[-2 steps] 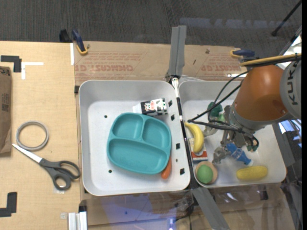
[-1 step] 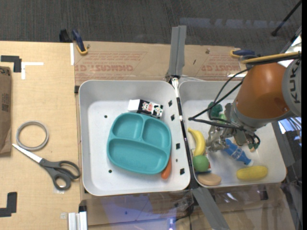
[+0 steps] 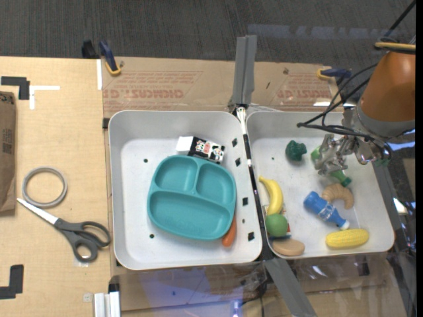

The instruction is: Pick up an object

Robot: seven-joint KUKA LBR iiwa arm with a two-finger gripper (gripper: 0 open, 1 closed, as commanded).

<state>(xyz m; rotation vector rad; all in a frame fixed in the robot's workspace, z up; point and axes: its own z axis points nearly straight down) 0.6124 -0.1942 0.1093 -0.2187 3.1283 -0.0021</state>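
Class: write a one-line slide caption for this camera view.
Gripper hovers over the right bin of toy food; a teal divided plate fills the left bin.

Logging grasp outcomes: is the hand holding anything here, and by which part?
Cannot be told. The hand sits low in the right bin, right over a small green item, but the view does not show anything between its fingers.

- Bins (image 3: 125,177): white.
- Divided plate (image 3: 192,197): teal.
- Carton (image 3: 201,148): black and white (cow-like patches).
- Carrot (image 3: 229,234): orange.
- Banana (image 3: 272,195) and corn (image 3: 347,238): yellow.
- Bottle (image 3: 324,209): blue.
- Broccoli (image 3: 295,151): dark green.
- Scissors (image 3: 76,233): grey handles.
- Arm (image 3: 393,88): orange band.
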